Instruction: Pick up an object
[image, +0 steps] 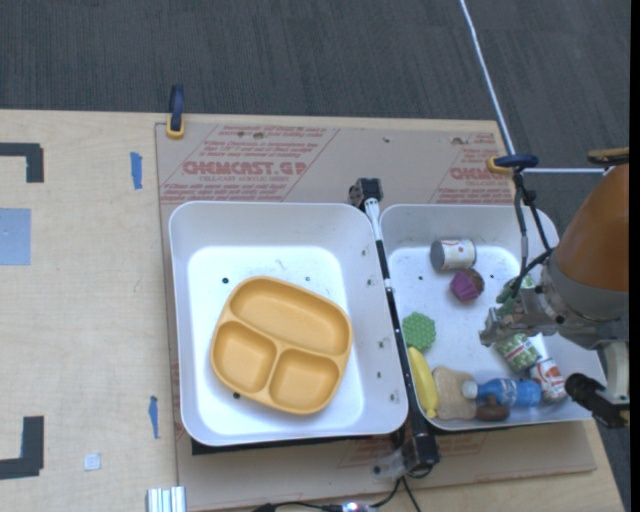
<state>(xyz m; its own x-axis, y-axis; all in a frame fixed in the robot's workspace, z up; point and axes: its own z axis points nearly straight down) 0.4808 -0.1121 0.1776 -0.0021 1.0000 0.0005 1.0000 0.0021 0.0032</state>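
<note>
A blue-capped bottle (505, 392) is lying along the right bin's (440, 262) near wall, beside a banana (422, 381). The gripper (508, 322) is hovering over a can (521, 352); finger state cannot be told. A yellow divided plate (281, 344) is sitting in the left bin (200, 240).

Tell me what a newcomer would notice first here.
The yellow divided tray stands out, lying alone in the left bin. Next comes the clutter in the right bin: a can, a purple lump, a green ball, a banana and a bottle. The gripper reaches into that bin's right side.
</note>
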